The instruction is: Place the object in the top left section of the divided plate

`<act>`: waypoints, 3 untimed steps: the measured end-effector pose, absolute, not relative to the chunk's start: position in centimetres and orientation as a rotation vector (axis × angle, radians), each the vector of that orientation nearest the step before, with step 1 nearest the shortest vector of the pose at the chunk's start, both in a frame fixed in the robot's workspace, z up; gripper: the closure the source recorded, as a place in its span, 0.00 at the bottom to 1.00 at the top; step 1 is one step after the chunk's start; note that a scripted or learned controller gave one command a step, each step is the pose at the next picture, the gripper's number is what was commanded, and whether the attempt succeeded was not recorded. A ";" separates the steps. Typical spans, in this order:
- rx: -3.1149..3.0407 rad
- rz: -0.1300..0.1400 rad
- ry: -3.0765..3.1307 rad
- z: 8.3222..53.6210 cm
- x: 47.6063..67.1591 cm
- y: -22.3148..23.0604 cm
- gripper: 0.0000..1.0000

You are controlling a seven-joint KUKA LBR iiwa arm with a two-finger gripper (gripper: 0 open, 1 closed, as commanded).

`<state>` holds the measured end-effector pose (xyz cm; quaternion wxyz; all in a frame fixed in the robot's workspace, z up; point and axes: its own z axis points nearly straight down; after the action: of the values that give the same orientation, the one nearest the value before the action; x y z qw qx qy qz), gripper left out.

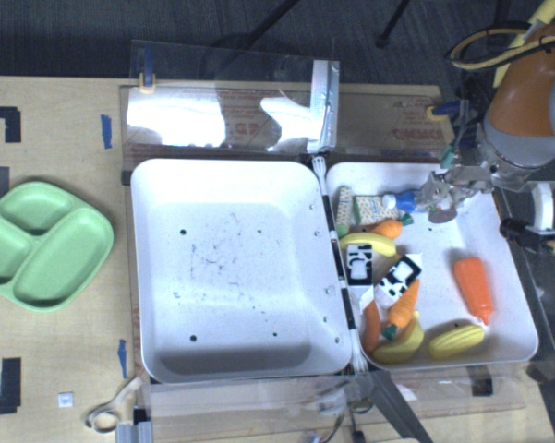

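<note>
Two shallow white bins sit side by side on the worktop (55, 358), and the camera view looks down on both at a slant. The left bin (231, 266) has a bare floor with faint scuffs. The right bin (512, 340) holds a jumble of toy food: an orange carrot (474, 286) near its right wall, a yellow lemon-like piece (456, 340) at its front edge, a banana (369, 245) against the dividing wall, a smaller carrot (402, 310) lying over another yellow piece (399, 344), and a few packets (374, 208) toward the back left corner.

The green divided plate (44, 245) rests near the worktop's left edge, well apart from both bins, and all three of its sections look bare.

The arm reaches in from the right, with the claw (440, 198) low over the back of the right bin, just beside the packets. Its tip is blurred and small, so whether it is wide, narrow or holding anything cannot be told.

Judging by this, the step in hand is the pick, and no object has reached the plate yet. The next move calls for a secure grasp on one item, a lift clear of the bin wall, and a long carry across the left bin to the plate's top left section.
</note>
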<state>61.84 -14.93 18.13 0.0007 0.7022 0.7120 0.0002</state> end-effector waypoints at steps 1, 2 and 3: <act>1.760 0.001 2.603 19.6 52.4 -14.0 1.00; 1.760 0.001 2.602 19.6 52.4 -14.1 0.00; 1.519 0.002 2.747 30.1 48.1 -7.7 0.00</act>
<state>48.06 -7.70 30.05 0.0013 0.4837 0.8752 0.0007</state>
